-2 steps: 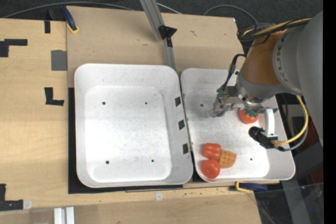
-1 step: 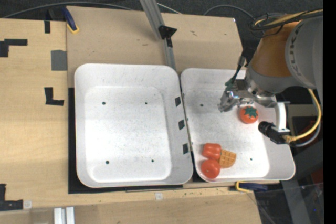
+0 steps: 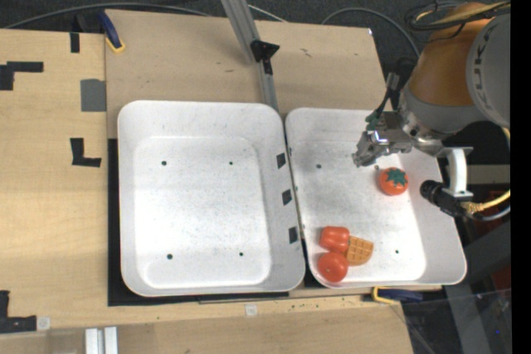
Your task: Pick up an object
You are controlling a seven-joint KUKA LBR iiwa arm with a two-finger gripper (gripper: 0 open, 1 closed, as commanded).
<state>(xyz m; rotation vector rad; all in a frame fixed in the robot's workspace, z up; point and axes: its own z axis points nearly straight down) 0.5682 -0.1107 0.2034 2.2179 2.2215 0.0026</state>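
Fixed overhead view, slanted. Two shallow white bins sit side by side on the wooden desk (image 3: 191, 54): the left bin (image 3: 133, 203) and the right bin (image 3: 440, 257). The grey arm (image 3: 452, 83) with its orange band enters from the right and reaches over the upper part of the right bin. The gripper (image 3: 367, 152) hangs above the bin floor near the upper right area; whether it is released or clenched cannot be told, since the tip is small and dark against the white. No object is seen held in it. A toy tomato (image 3: 393, 181), red-orange with a green top, lies on the bin floor just below and to the right of the gripper, near it but apart from it. Farther toward the front edge of the same bin sits a cluster of three things: a red toy pepper (image 3: 335, 239), a tan waffle-like piece (image 3: 359, 249) touching it on the right, and a second red round piece (image 3: 333, 266) just below, by the bin's front wall. This cluster lies well apart from the gripper. A grey metal pole (image 3: 236, 0) slants across the desk behind the bins.
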